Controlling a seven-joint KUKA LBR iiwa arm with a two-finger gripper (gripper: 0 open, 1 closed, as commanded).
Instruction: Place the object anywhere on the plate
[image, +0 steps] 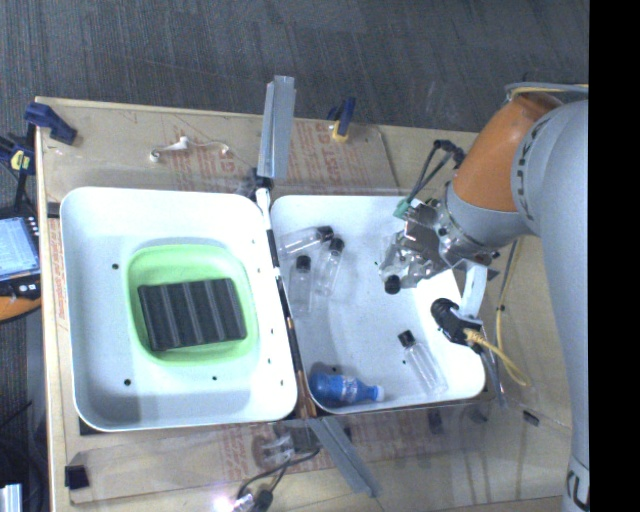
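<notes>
A light green plate (190, 262) with a dark ridged insert (190, 311) lies in the left white bin (85, 300). Several clear vials with black caps lie in the right bin (360, 320): two near its top left (326, 268), one at the lower right (421, 361). My gripper (402, 264) hangs over the upper right part of the right bin. A small clear vial with a black cap (392, 285) sits right at its tip. The wrist hides whether the gripper grips it.
A blue bottle (340, 388) lies against the right bin's front wall. A grey bar (275, 125) and clamps (343, 115) sit on the bench behind the bins. The arm's cable (470, 335) loops over the right bin's right rim.
</notes>
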